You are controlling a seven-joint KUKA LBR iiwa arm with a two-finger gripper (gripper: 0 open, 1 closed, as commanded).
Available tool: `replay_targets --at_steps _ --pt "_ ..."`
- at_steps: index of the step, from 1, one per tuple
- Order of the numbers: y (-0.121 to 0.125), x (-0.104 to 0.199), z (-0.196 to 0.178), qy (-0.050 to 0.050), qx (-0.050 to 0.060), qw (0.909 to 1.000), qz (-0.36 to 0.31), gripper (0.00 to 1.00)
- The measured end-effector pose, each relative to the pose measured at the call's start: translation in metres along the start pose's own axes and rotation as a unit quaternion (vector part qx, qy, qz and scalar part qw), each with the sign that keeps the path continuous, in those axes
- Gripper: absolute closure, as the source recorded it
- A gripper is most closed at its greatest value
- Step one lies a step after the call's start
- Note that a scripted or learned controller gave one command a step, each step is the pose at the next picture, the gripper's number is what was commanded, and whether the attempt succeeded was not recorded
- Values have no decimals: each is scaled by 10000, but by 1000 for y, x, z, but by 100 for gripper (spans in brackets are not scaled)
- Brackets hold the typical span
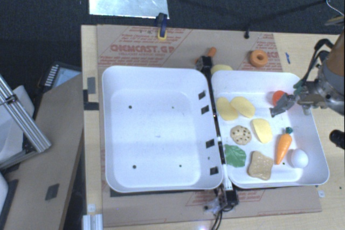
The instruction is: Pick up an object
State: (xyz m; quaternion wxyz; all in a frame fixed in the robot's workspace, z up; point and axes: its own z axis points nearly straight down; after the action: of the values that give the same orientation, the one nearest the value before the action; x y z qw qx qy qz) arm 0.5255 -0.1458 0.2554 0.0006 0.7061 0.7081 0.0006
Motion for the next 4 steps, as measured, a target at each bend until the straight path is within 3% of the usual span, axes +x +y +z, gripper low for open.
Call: replay_targets --at_steps 1,2,3,4 --pt "9 -46 176 4 21 10000 25 0" --pt "123 7 167 4 -30 10000 -53 0" --pt "70 -25 171 -5 17 10000 22 0" --pt "101 23 170 1 -13 10000 -30 0"
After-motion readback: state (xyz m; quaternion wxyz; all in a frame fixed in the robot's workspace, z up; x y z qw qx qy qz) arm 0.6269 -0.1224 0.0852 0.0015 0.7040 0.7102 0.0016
